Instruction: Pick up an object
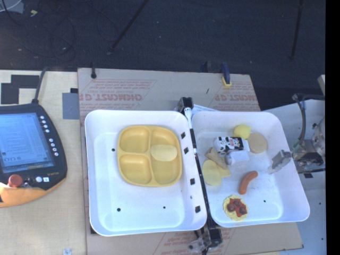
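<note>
The right bin (289, 206) holds several toy foods. A yellow ball (242, 131) and a tan round disc (258, 142) lie at the back. A black-and-white carton (229, 145) sits beside them. Pale yellow pieces (212, 172) lie toward the bin's left side, a red-brown sausage (247, 181) in the middle, and a small pizza piece (236, 206) at the front. My gripper (280, 161) hovers at the bin's right rim, right of the sausage, with nothing seen in it.
The left bin (106, 206) bears a yellow divided plate (139, 169) with a pale round slice (164, 153) in its back right compartment. A teach pendant (29, 147) lies at the far left on the bench. Arm parts and cables (311, 153) crowd the right edge.
</note>
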Controlling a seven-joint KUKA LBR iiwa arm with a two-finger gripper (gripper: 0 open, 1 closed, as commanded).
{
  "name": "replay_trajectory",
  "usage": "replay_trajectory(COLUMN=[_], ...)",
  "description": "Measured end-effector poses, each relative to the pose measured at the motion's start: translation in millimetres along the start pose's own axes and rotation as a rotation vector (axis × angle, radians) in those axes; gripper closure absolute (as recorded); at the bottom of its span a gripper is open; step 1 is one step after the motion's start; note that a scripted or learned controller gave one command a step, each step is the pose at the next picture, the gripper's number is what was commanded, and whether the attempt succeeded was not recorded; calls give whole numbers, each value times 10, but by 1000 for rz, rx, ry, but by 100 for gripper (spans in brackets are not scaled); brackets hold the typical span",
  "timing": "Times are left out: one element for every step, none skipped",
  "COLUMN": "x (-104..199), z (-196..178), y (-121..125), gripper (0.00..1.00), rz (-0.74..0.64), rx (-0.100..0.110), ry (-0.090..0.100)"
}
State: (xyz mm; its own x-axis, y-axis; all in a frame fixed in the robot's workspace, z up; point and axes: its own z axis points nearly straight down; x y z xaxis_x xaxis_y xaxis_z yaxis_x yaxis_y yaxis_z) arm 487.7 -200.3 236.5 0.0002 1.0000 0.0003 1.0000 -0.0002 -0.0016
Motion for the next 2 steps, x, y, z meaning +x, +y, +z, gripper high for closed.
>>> replay_trajectory(x=[133, 380], z=[851, 1378], y=[210, 259], gripper=[0, 0], rz=[-2, 0], rx=[6, -2], ry=[3, -1])
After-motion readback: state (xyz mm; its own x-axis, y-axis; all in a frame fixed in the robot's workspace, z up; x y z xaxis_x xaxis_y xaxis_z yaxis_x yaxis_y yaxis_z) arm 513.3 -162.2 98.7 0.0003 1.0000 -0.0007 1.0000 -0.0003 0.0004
